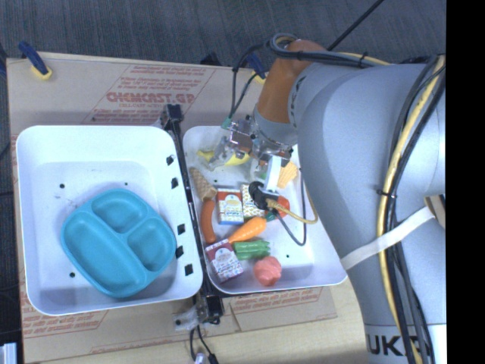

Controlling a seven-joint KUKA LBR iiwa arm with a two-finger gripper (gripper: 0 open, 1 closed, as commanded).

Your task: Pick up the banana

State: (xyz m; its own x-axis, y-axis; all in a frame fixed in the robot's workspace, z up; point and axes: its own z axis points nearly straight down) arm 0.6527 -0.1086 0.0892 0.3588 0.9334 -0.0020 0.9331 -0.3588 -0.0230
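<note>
Two white bins on the counter [68, 74]; right bin [322, 275] is crowded with toy food. The tool [246, 146] sits low at that bin's 12 o'clock end. The banana [236, 158] lies right under it, yellow showing toward 9 o'clock, long axis roughly 9-to-3. Tool's opening: cannot tell, wrist blocks it.
</note>
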